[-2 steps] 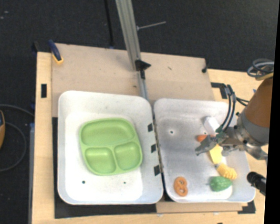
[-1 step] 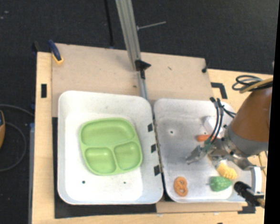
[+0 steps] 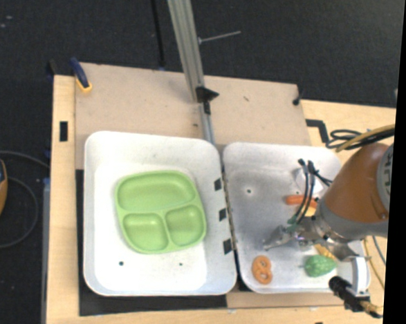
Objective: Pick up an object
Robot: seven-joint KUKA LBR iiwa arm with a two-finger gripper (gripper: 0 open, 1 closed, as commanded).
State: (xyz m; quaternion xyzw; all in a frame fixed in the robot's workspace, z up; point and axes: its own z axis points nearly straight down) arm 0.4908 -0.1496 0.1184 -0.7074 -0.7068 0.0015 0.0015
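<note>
While pretzel (image 3: 262, 268) lies near, claw (image 3: 281, 239) hovers.

Green divided plate (image 3: 161, 211) in left bin (image 3: 100, 151)

Grey arm (image 3: 344, 220) with broad orange band, black cables alongside
</note>
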